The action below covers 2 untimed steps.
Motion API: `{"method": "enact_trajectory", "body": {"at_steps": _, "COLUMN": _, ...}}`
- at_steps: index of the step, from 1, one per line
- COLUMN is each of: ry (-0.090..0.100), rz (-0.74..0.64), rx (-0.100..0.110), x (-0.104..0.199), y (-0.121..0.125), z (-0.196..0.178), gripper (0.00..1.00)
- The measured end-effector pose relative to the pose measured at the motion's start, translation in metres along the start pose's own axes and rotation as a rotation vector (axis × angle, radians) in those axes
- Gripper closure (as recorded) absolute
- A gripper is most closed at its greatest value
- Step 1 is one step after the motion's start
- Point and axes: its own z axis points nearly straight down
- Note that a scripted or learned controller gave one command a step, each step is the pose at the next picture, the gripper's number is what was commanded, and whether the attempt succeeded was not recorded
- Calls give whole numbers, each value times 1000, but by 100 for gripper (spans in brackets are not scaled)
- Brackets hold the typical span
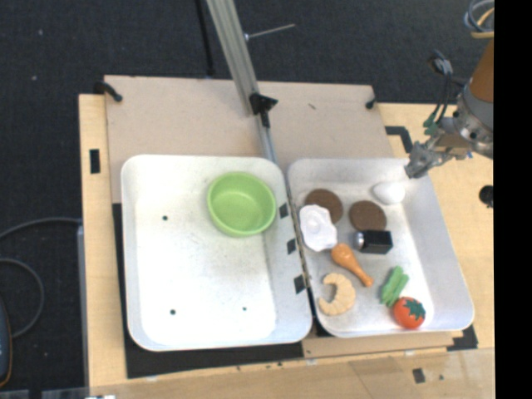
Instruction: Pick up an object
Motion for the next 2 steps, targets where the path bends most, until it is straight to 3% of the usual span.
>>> {"method": "enact_trajectory", "body": {"at_steps": 2, "ry": 2, "rz": -1, "rx": 3, "x": 113, "y": 22, "z": -8, "gripper": 100}}
